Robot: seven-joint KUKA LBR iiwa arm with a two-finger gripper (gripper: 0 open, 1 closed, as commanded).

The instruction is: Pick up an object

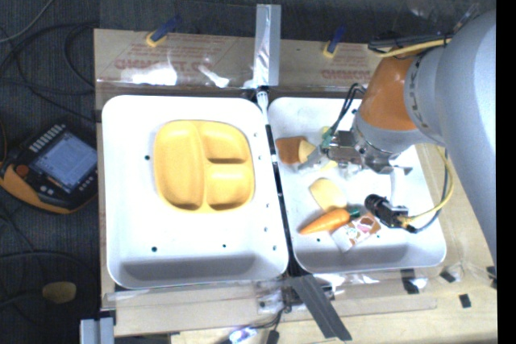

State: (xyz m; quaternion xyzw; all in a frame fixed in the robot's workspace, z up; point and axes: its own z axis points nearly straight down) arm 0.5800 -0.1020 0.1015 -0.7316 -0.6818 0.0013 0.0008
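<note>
My gripper [348, 160] reaches down into the right bin [419, 250], below the orange wrist band, over the bin's upper middle. Just left of it lies a brown and tan bread-like piece [292, 149]. A pale yellow wedge [326, 191] rests a little below the gripper. Further toward the front lie an orange carrot [324, 221] and a small white and red carton [355, 233]. The arm's body hides the bin's right part behind the gripper.
The left bin [129, 254] holds a yellow divided plate [203, 164]. A black cable plug [380, 208] with a yellow wire hangs over the right bin near the carton. A handheld controller [53, 165] lies on the floor at the far left.
</note>
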